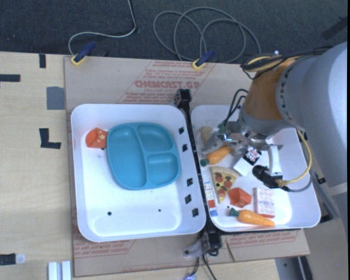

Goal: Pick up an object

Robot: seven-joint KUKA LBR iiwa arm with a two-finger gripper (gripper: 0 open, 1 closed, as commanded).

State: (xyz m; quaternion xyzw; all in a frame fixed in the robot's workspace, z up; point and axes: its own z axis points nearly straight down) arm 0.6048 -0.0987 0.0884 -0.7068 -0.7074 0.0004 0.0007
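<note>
My gripper reaches down into the right bin, near its upper left part. Just below and left of it lies an orange carrot-like piece, very close to the gripper's tip. A beige object sits to its left by the bin wall. Lower in the bin are a pizza slice, a red-orange block, a second carrot and a white and red packet. The wrist hides what lies directly under it.
The left bin holds a blue divided plate and a small orange object at its upper left. A black divider runs between the bins. Cables lie behind the bench.
</note>
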